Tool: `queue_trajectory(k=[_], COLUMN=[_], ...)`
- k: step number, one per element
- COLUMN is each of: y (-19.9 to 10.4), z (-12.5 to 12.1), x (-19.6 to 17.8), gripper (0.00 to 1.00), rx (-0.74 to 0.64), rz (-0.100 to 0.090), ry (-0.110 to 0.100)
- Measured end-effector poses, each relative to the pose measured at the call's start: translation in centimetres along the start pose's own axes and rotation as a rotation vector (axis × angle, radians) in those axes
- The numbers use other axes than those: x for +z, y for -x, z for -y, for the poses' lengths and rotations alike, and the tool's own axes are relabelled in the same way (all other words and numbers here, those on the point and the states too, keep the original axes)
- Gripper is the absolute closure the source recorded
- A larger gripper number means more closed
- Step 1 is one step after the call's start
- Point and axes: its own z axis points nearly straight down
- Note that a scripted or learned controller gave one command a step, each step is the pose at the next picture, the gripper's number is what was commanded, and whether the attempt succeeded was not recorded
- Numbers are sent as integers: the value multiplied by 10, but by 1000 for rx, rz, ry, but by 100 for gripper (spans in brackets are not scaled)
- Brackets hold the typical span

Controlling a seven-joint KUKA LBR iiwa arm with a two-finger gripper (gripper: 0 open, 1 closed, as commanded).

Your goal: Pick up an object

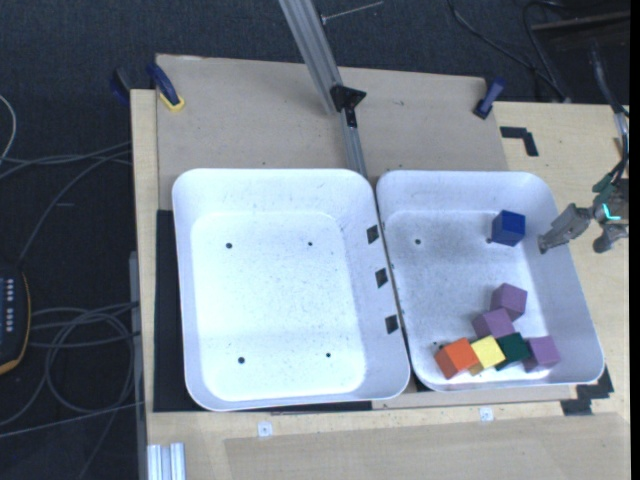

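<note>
Approach step: gripper (583, 230) at right edge of frame, fingers spread and holding nothing, poised over right bin (440, 203) rim; nearest block, blue (508, 227), just left; next move: shift left, descend.

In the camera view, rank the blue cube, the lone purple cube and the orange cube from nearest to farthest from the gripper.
1. blue cube: upper part of the right bin, just left of the gripper.
2. lone purple cube: mid bin, below the blue one.
3. orange cube: left end of the cluster at the bin's lower edge.
</note>
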Motion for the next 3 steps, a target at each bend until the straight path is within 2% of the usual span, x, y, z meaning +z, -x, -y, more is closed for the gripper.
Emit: queue_trajectory(k=[2, 3], y=[2, 9], z=[1, 7], x=[127, 174], gripper=[0, 0], rx=[1, 3], rz=[-2, -2], ry=[-7, -6])
